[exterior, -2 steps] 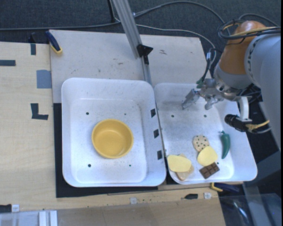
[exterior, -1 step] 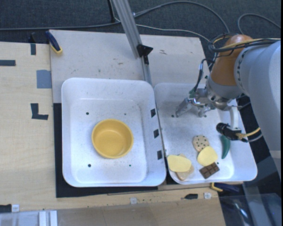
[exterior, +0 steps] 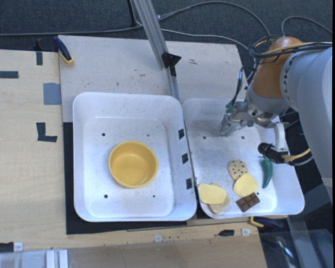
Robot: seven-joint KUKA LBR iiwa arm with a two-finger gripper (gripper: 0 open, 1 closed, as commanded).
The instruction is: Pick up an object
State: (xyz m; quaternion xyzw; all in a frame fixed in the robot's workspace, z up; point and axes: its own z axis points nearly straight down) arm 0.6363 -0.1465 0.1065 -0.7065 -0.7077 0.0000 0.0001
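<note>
From the camera view you can see the gripper (exterior: 230, 127) low over the upper part of the right bin (exterior: 209, 113), its tip at or just above the speckled floor. You cannot tell from this slant whether the jaws stand apart or together, and nothing shows between them, so count no object as held.

The things you could pick all lie toward the near edge of the bin, well apart from the jaws. The speckled biscuit (exterior: 237, 168) is the nearest to them, below and slightly right. Just beyond it sits a yellow slice (exterior: 245, 184), touching the brown chocolate piece (exterior: 248, 201). A second yellow slice (exterior: 212, 194) lies further left, against the near-left corner, with a pale piece tucked under it. The green pepper (exterior: 266, 172) lies off to the right of the jaws, beside the bin's right wall.

The yellow bowl (exterior: 133, 163) rests in the left bin (exterior: 89, 110), far to the left of the jaws.

By my reading, the pick is not yet done: nothing is lifted, and the reach, grasp and lift all remain.
</note>
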